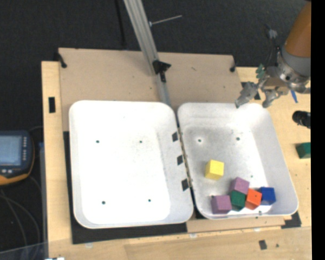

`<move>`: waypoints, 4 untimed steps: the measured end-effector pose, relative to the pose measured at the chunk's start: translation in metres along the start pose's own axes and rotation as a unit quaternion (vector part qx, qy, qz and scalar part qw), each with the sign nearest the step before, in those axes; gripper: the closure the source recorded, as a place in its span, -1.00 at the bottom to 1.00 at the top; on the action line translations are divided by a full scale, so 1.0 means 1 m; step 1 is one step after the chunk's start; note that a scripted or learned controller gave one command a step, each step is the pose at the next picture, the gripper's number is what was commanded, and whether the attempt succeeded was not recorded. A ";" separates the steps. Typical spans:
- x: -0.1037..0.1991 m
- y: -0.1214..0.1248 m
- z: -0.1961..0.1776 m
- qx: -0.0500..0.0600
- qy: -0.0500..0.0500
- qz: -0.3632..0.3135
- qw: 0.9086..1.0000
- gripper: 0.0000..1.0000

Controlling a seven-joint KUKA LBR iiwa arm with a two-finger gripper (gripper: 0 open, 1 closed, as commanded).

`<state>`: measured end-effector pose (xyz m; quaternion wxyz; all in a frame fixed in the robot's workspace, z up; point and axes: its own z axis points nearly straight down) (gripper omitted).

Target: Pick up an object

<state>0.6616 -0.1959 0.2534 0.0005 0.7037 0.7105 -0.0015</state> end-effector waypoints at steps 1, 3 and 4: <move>0.059 -0.015 0.123 0.003 0.002 0.003 1.000 -1.00; 0.056 -0.013 0.107 -0.004 0.002 0.006 1.000 -1.00; 0.055 -0.012 0.095 -0.006 0.001 0.007 1.000 1.00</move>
